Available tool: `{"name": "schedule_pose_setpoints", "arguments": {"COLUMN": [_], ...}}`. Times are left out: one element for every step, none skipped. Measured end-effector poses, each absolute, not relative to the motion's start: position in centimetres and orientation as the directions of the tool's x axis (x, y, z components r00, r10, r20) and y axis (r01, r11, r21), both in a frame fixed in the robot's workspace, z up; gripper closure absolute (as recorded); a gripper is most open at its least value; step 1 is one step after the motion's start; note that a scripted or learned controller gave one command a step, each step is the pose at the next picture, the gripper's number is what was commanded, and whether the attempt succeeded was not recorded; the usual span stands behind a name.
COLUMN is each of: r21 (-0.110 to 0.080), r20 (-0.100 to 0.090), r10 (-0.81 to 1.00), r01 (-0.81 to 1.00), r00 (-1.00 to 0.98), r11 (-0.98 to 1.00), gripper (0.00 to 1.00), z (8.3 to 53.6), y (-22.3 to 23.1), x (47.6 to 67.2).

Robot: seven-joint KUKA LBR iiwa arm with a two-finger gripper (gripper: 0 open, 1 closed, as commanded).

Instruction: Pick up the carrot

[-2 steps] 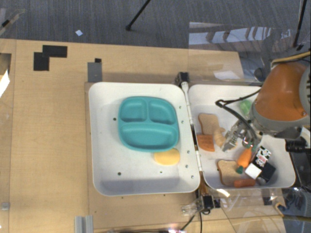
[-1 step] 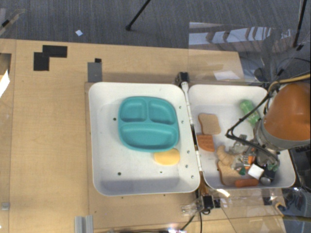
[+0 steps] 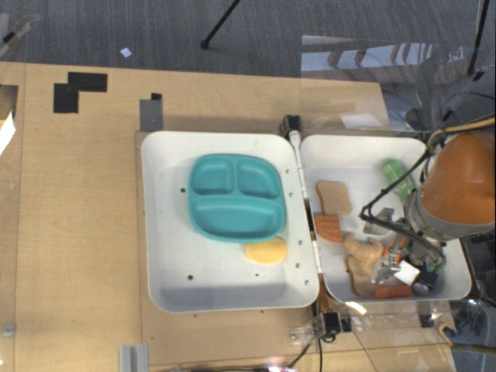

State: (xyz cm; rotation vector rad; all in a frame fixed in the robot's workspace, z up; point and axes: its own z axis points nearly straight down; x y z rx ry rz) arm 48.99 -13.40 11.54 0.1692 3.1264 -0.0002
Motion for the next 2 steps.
{"name": "schedule_pose_setpoints", "arguments": {"r21": [-0.001,0.000], "r20": [-0.027,-0.025], "r10": [0.108,0.109], "r01": [0.108,0.109], "r00": [-0.994,-0.994], "r11": [0.994,0.994], "gripper": [1.00,0.00], "z": [12.82,12.76], "y": [-13.39,-13.36], "x": [49.50,49.45]}}
